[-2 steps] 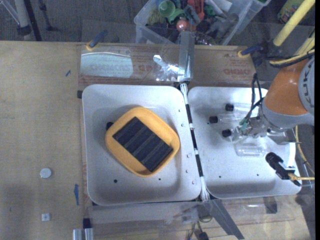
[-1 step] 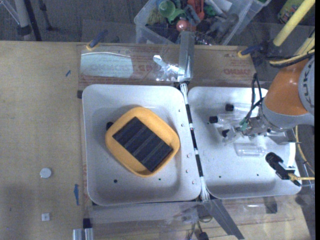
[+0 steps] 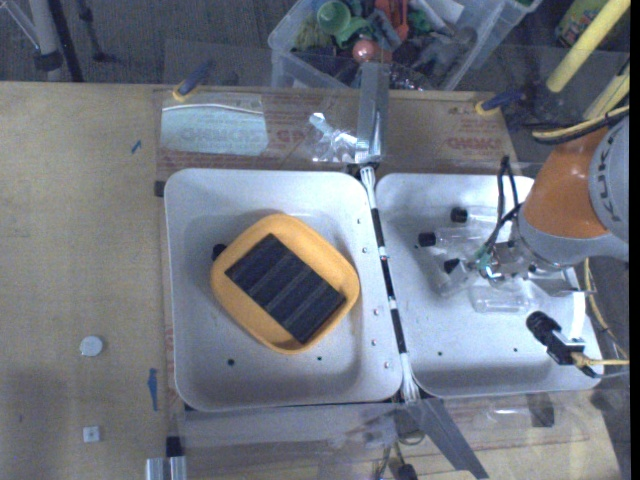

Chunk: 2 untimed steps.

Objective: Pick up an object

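A yellow, rounded-square object [image 3: 285, 283] with a dark ribbed panel on its top lies tilted in the middle of the left bin [image 3: 190, 268]. A small black thing [image 3: 218, 252] peeks out at its upper-left edge. My gripper [image 3: 447, 253] hangs low over the floor of the right bin [image 3: 440, 353], in that bin's middle-left part, well apart from the yellow object and across the divider from it. I see nothing held in the gripper.
The arm, with its orange band [image 3: 565, 198], comes in over the right bin's right side. The two bins meet at a raised rim [image 3: 385, 278]. A clear tub of toys [image 3: 400, 18] and a cardboard strip [image 3: 300, 128] lie behind the bins.
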Each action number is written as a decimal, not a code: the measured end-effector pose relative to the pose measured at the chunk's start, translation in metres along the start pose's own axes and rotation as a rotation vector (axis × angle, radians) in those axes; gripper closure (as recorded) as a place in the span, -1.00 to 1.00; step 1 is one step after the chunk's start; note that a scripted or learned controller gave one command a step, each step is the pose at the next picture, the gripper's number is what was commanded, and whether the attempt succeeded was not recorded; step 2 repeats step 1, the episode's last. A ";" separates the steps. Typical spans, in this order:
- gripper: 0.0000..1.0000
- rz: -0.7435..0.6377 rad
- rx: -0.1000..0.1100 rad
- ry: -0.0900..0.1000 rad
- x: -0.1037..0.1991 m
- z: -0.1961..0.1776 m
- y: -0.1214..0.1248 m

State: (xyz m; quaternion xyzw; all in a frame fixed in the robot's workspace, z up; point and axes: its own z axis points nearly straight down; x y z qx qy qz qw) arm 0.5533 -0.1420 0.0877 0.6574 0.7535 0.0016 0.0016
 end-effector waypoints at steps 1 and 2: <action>1.00 0.000 -0.006 -0.003 0.000 -0.011 0.002; 1.00 0.000 -0.006 -0.003 0.000 -0.011 0.002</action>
